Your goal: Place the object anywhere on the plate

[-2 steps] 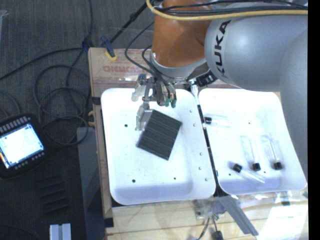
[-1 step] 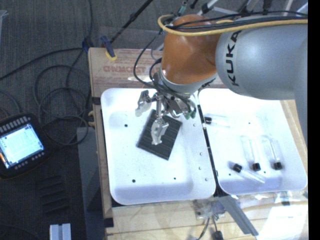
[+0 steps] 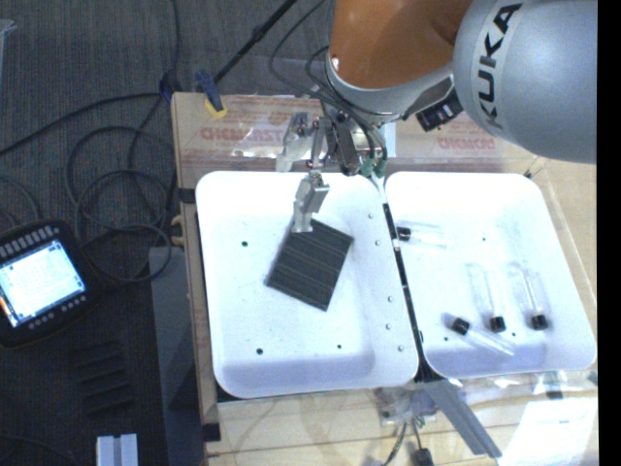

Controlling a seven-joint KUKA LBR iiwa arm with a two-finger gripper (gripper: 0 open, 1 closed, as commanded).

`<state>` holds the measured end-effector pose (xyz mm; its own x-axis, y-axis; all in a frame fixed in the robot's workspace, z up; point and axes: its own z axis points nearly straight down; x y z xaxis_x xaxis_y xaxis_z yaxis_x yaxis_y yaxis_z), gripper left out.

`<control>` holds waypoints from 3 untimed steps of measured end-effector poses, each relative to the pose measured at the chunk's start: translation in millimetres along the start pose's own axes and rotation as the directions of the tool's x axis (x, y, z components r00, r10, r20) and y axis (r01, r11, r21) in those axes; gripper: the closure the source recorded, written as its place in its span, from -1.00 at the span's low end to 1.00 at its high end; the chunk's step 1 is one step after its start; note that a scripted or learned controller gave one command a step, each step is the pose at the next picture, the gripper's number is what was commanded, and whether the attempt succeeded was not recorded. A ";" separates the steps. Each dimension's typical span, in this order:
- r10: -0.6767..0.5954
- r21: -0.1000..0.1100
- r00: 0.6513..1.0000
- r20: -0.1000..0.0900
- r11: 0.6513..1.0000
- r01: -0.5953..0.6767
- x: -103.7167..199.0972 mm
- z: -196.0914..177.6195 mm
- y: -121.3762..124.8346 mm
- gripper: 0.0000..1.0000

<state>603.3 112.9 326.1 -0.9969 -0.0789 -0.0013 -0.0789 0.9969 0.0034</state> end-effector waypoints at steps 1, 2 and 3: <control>-0.178 0.002 0.984 -0.003 0.984 0.178 40.2 27.9 -23.8 -1.00; -0.145 0.001 0.989 0.000 0.989 0.145 -14.5 38.0 -73.7 -1.00; -0.173 0.001 0.985 0.000 0.985 0.173 -10.8 15.5 -13.0 -1.00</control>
<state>615.2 100.8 310.5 -0.9681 -0.2504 -0.0019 -0.2504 0.9681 0.0024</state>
